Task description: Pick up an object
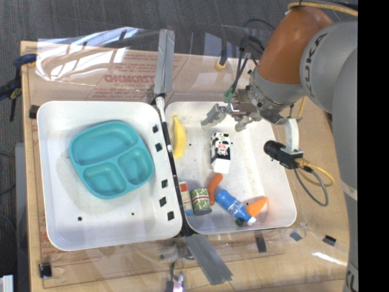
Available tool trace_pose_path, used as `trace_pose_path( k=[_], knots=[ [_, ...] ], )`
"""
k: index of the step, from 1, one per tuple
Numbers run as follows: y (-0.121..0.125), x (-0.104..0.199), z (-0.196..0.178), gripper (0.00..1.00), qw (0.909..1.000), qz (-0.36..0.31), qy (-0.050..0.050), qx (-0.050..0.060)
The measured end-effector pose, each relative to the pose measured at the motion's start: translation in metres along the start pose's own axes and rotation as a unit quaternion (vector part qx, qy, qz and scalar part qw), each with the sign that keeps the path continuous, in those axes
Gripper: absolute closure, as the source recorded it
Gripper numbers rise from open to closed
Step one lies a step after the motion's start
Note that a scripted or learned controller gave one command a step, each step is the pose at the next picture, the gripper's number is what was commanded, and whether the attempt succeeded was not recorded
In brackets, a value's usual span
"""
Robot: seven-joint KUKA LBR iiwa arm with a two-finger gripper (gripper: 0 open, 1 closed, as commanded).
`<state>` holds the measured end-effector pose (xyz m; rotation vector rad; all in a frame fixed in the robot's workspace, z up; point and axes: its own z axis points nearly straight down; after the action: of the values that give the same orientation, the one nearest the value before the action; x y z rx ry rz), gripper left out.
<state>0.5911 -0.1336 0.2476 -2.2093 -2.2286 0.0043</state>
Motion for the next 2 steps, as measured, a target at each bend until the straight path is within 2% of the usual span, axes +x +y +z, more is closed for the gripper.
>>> trace_pose_path(
  k=[1,2],
  knots=[
    [0.0138,-0.0719,0.1458,0.0,0.9983,-0.058,0.0,0.0],
    [0.0145,-0.0717,0.1362,1.0,0.9982,-0.06,0.0,0.001]
  ],
)
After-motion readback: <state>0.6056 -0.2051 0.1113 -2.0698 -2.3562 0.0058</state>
